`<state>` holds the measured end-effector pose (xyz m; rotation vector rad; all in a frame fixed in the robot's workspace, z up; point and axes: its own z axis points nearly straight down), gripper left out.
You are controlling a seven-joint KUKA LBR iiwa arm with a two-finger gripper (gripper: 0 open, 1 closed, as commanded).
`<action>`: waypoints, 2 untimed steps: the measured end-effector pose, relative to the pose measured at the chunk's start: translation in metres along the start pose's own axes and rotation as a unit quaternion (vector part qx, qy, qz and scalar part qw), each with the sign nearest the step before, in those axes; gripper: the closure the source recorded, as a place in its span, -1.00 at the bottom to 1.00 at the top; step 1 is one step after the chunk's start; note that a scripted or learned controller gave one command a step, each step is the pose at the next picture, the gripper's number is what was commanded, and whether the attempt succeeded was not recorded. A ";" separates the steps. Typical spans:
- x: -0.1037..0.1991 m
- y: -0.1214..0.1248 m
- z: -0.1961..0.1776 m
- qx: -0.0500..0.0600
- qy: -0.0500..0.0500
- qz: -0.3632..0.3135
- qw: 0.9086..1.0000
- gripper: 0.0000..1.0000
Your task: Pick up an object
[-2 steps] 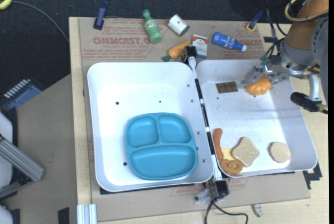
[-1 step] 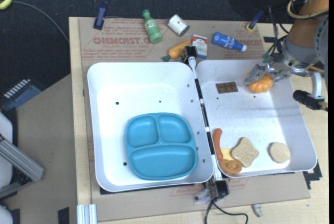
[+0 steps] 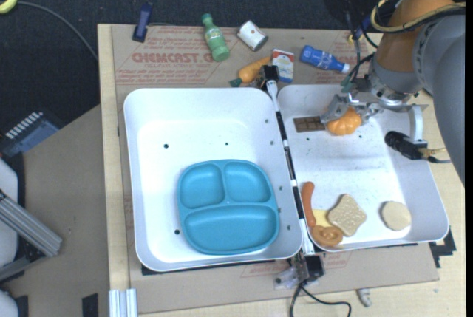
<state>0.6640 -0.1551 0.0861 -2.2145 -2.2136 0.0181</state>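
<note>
**Gripper on orange toy, upper part of right bin: grasp unconfirmed**

- Lower centre of frame, left shallow white plastic bin (image 3: 148, 160): a light-blue three-compartment plastic plate (image 3: 229, 206) lies flat. It is wide and low, so probably a poor target for a two-finger pinch.
- Lower right, right shallow white plastic bin (image 3: 436, 213): an orange-red toy sausage (image 3: 307, 196) runs along the left wall. A curled brown-orange pastry piece (image 3: 327, 236) touches its lower end, and a tan square cracker (image 3: 346, 213) sits just beside the pastry. A round beige biscuit (image 3: 396, 216) lies apart, to the right. That corner is crowded, which likely explains the arm working higher up.
- Upper part of the same bin: a flat brown rectangular bar (image 3: 307, 123) lies by the left wall. Just right of it is the rounded orange toy fruit (image 3: 344, 125), which I take to be the pick target. It has bare bin floor below and to its right.
- The grey two-finger gripper (image 3: 352, 110) comes in from the upper right and sits right at the fruit's top edge. I can't tell whether it is spread or closed, so no hold is confirmed. I also can't tell whether the fruit is off the floor.
- Top of frame, on the printed tan table (image 3: 170, 57) beyond the bins: a blue plastic bottle (image 3: 322, 58), a red-and-white small carton (image 3: 282, 64), a green plastic bottle (image 3: 216, 38) and a white can (image 3: 252, 35). All are outside the bins and well apart from the gripper.
</note>
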 end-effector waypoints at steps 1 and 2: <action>0.094 0.002 -0.100 -0.010 0.001 -0.001 1.000 1.00; 0.120 -0.044 -0.115 -0.007 0.001 -0.001 1.000 1.00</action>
